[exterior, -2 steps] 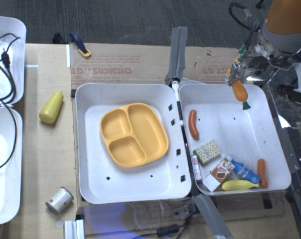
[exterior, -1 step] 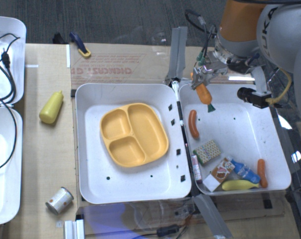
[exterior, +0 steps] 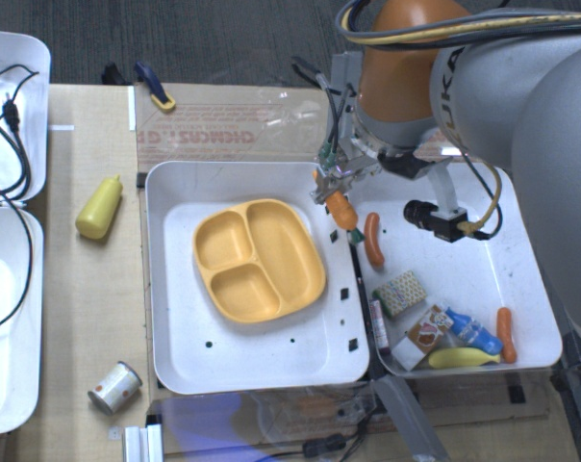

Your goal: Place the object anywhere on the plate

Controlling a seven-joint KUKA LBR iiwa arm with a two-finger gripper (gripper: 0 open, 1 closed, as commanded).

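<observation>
The grey arm (exterior: 502, 75) fills the upper right, its orange band above the wrist. Below it sit the two white bins: the left bin (exterior: 175, 345) bears the yellow three-compartment plate (exterior: 259, 260), the right bin (exterior: 526, 258) a hot dog (exterior: 373, 240), a sponge (exterior: 400, 293), a banana (exterior: 462, 358) and other small items. The gripper (exterior: 333, 192) hangs over the seam between the bins — its fingers closed on a small orange carrot (exterior: 342, 211), just beside the plate's right edge, not on it.

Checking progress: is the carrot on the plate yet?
No. The carrot hangs at the gripper above the divide between bins, right of the yellow plate.
</observation>
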